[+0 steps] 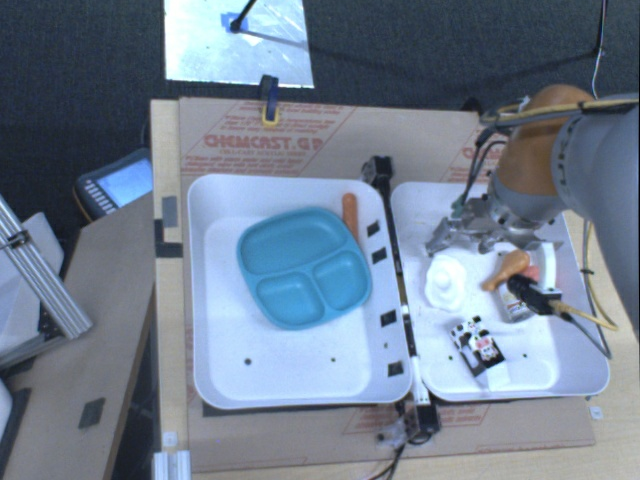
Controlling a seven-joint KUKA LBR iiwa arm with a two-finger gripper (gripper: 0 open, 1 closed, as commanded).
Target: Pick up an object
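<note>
My gripper [447,240] is low over the back of the right bin [575,368], with the grey arm reaching in from the right. Just in front of it sits a white lumpy object [445,281], close to the gripper tip; I cannot tell whether they touch. To the right lies a tan drumstick-shaped toy [511,264], partly under the wrist. A small black-and-white figure [477,345] lies nearer the front of this bin. Nothing is visibly held.
The left bin [225,368] holds a blue divided plate [303,266] and a thin orange stick [350,214] by its back right corner. A red-and-white item [549,264] lies near the right bin's far side. The divider [393,268] runs between the bins.
</note>
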